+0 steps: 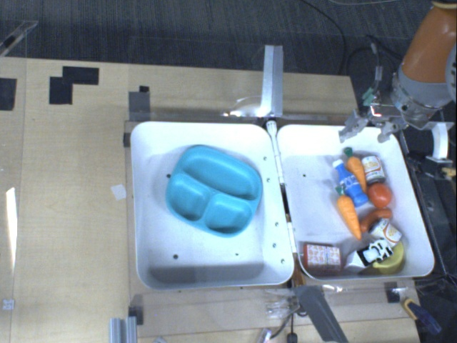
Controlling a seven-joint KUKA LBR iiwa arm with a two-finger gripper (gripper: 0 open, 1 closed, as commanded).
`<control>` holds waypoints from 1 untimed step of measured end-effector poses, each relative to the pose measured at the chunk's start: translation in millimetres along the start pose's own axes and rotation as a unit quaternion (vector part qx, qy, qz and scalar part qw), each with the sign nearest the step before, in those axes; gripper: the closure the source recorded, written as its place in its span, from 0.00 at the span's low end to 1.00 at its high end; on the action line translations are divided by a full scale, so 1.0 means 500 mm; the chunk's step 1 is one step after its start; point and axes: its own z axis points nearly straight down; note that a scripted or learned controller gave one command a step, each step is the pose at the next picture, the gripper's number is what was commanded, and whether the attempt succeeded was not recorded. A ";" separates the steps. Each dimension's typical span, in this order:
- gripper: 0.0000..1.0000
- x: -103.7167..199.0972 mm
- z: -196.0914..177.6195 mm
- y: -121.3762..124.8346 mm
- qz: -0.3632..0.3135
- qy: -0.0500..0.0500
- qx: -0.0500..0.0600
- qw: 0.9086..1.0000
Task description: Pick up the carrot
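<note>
An orange carrot (pixel 349 217) lies slanted in the middle of the right bin (pixel 307 191), its tip pointing toward the front. A second orange carrot-like piece (pixel 356 171) rests farther back, beside a blue bottle (pixel 347 179). My gripper (pixel 370 129) hangs over the bin's back right corner, above and behind both pieces. It is open, with nothing between its fingers (pixel 352 129).
Packed around the carrot are a small can (pixel 373 168), a red tomato (pixel 380 195), another can (pixel 386 231), a black-and-white item (pixel 375 251), a yellow fruit (pixel 391 262) and a brown box (pixel 323 257). The left bin (pixel 150 213) holds a blue divided plate (pixel 213 189).
</note>
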 end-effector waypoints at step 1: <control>0.00 0.010 0.256 -0.072 0.013 0.000 -0.001 1.000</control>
